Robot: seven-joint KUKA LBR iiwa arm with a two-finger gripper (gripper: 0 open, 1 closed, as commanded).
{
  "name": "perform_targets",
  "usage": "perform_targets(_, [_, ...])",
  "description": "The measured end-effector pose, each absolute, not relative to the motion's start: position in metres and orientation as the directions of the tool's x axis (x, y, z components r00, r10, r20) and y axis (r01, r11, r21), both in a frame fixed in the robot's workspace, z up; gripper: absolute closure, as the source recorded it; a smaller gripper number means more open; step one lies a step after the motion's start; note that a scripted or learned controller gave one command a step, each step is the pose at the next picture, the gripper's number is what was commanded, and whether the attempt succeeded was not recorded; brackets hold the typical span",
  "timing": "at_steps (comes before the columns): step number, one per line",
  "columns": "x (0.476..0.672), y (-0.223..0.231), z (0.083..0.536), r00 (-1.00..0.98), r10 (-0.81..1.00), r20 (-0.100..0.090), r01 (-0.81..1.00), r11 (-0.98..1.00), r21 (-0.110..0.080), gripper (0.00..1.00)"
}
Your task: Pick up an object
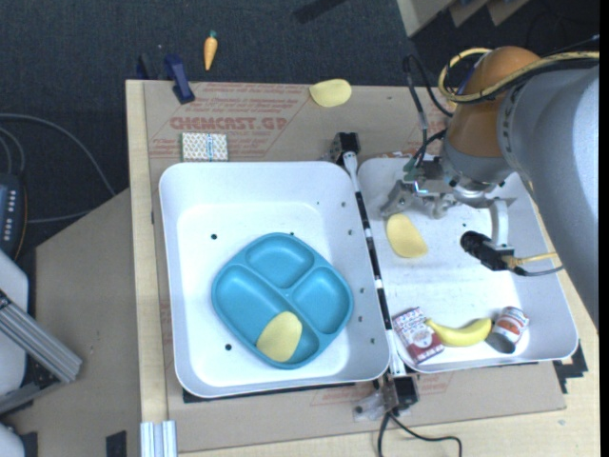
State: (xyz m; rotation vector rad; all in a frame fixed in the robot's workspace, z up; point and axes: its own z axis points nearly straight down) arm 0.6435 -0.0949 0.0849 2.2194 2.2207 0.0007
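Banana (pixel 461 332) lying along the right bin's (pixel 547 298) near edge.
Its long axis runs left-right; I cannot tell the gripper's (pixel 430 195) jaw state.

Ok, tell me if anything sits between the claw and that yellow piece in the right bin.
Nothing visible does. The claw hangs just above the yellow piece, with bare bin floor between them; the banana lies farther toward the near edge.

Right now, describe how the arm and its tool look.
The arm is bulky, smooth and grey, with a rounded orange band above the wrist. Yellow and black cables loop beside that band. The tool is a small grey metal assembly below the wrist.
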Motion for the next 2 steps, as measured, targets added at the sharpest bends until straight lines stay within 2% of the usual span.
perform_targets(1, [0.6208, -0.0929, 0.0846, 0.000, 1.000, 0.000, 1.000, 0.000, -0.002, 0.00])
perform_targets(2, [0.6169, -0.0969, 0.0847, 0.000, 1.000, 0.000, 1.000, 0.000, -0.002, 0.00])
